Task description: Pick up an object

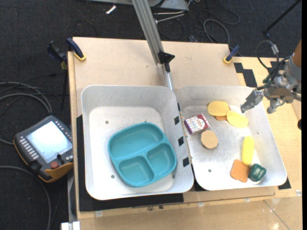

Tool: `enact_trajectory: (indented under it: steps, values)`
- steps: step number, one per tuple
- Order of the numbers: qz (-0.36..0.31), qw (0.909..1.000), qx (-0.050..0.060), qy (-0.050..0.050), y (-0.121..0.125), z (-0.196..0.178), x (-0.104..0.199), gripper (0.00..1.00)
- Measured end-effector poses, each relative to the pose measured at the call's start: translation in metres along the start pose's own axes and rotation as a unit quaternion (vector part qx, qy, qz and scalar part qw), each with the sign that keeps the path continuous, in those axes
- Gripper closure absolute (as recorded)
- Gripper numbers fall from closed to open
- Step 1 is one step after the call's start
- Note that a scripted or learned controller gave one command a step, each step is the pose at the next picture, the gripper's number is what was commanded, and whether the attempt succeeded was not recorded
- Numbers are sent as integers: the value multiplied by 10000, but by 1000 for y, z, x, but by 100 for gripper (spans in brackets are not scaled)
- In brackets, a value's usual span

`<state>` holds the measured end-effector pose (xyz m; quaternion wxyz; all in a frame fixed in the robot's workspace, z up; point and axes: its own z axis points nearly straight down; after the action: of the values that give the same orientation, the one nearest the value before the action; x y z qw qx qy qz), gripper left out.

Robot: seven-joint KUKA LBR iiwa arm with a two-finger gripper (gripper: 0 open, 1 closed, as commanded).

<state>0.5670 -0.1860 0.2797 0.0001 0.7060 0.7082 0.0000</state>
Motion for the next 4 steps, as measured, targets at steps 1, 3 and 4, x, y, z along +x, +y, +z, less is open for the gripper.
enact_trajectory:
  steps: [1, 3, 4]
  values:
    - [1, 10000, -1, 0, 0, 0, 0, 0]
    - [16, 10000, 25, 3, 2, 106, 3, 0]
    - [19, 10000, 21, 3, 0, 150, 1, 0]
